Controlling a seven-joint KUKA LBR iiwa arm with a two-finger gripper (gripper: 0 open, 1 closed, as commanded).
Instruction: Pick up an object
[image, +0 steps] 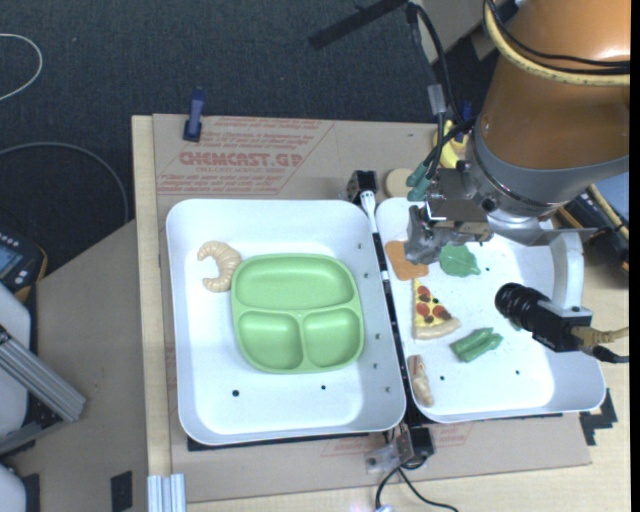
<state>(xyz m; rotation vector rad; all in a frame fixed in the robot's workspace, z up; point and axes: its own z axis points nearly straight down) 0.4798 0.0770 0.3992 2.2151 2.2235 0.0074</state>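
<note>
The grey arm (560, 100) reaches in from the right and bends down over the right bin (530, 395), its orange band filling the upper right corner. The gripper (424, 248) hangs above the pizza slice (432, 312), over the bin's upper left part. Whether it is open or closed cannot be told, and nothing can be seen in its grasp.

There are two white bins. The left bin (190, 330), across the divider from the pizza slice, holds one green divided plate (297, 312) and one croissant (220, 264), which touches the plate's upper left edge. The right bin holds five pieces:
- one pizza slice
- one flat orange piece (405, 264) just above it
- one green leafy piece (459, 262) up and to its right
- one green pod (476, 345) down and to its right
- one tan piece (419, 380) below it, against the bin's wall

The gripper covers the top of the orange piece. The tan piece is too small to name. The arm's upper part is cut off by the frame.
</note>
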